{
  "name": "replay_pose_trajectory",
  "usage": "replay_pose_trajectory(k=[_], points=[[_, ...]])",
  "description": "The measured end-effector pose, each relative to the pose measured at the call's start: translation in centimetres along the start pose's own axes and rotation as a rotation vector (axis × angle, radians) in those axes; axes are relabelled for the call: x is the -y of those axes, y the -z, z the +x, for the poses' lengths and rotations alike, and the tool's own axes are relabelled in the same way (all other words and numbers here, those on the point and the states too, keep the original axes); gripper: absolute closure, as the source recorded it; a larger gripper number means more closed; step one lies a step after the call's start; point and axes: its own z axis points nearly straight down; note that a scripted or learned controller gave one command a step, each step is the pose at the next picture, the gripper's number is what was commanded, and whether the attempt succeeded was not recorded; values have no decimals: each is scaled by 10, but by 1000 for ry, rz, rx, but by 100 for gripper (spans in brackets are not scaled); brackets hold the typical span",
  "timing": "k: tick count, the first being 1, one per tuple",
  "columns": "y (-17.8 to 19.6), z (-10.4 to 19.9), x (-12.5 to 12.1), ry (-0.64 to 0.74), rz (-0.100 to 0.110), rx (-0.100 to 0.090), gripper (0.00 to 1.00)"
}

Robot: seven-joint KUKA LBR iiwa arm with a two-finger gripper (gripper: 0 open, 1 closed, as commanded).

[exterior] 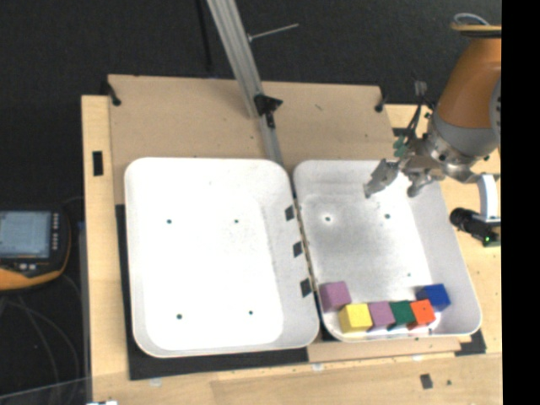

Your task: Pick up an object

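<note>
Blocks (384, 310) bunched, edges indistinct

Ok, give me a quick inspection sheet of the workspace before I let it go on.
Surface: wooden bench bearing left bin and right bin.
Job's things: blocks along the right bin's near edge: two purple, yellow, green, orange, blue.
Clutter: nothing seen.
Grippers: tool at the right bin's far right corner, fingers spread, nothing between them.
Cables: wires at the wrist.
Surroundings: slanting metal rail; handheld screen unit at left; dark floor.
</note>
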Motion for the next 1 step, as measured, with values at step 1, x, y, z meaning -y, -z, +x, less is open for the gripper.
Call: replay_pose_trajectory(k=[1], points=[[-26,63,-9,2,2,-3,0]])
